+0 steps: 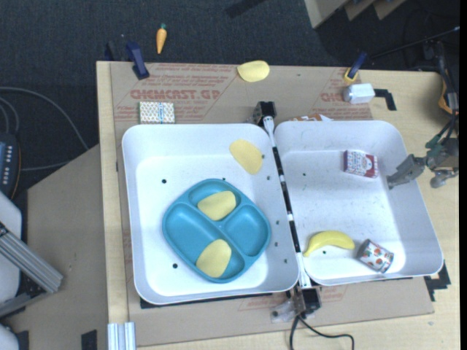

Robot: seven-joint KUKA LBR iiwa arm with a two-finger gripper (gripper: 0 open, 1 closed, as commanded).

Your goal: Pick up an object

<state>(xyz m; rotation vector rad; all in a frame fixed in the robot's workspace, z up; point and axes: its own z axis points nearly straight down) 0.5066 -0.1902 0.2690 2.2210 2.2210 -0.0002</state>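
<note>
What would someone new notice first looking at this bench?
Probably the blue divided plate in the left bin, with a yellow piece in two of its compartments. Next, the banana near the front of the right bin, beside a small red-and-white can. The gripper sits at that bin's right rim.

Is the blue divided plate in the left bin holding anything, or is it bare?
Holding things: the blue plate has two yellow pieces in separate compartments; its other compartments look bare.

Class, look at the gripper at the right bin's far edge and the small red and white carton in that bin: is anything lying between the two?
Nothing visible does. The gripper sits at the right bin's right rim, and only bare white floor separates it from the carton. The banana and the can lie nearer the camera, off that line.
</note>
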